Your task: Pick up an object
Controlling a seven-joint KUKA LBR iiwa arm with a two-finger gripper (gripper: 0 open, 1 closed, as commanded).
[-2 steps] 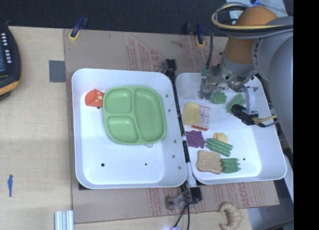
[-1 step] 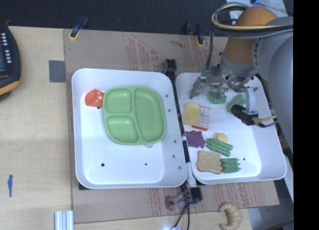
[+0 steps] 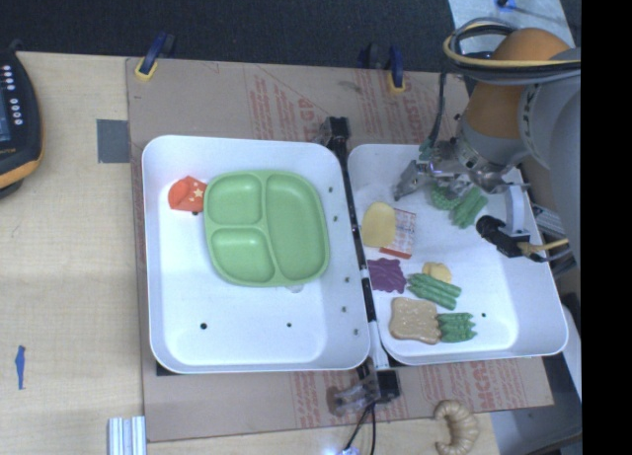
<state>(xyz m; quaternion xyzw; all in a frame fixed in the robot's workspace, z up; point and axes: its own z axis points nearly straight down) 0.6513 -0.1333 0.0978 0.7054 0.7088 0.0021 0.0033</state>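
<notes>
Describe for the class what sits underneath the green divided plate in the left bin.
The green divided plate rests on the left bin. A red object pokes out beside it. Anything beneath is covered.

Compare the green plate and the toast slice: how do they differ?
The plate is green; the toast is tan. The plate is far larger than the toast. The plate lies in the left bin beside a red item; the toast lies in the right bin, touching green beans. The plate has three compartments; the toast is one solid piece. Both lie flat.
</notes>
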